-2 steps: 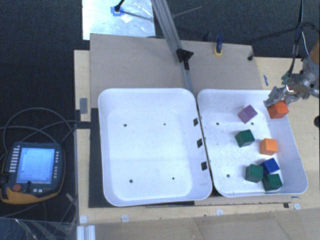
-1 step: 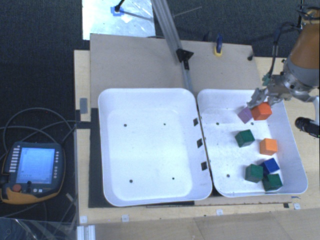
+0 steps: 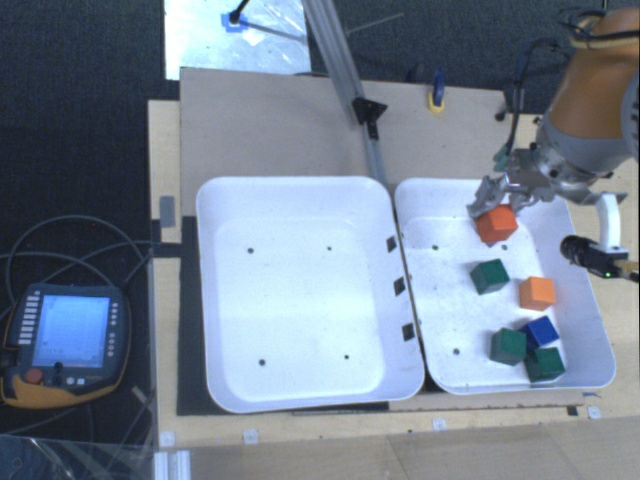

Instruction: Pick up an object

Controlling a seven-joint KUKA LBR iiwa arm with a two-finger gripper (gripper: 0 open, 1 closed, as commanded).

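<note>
Two white bins sat side by side on the bench (image 3: 290, 118). Over the right bin (image 3: 440, 368), the claw (image 3: 497, 208) pinched an orange-red cube (image 3: 497, 224). Below it lay a green cube (image 3: 489, 276) and an orange cube (image 3: 537, 292).

A teach pendant (image 3: 62, 346) with a pale blue screen lies on dark carpet at the left, cables looping around it. A grey metal pole (image 3: 340, 63) slants down from the top (a black clamp sits partway along it) to the brown bench (image 3: 280, 128). A small blue clip (image 3: 437, 95) stands on the bench's far edge.
</note>
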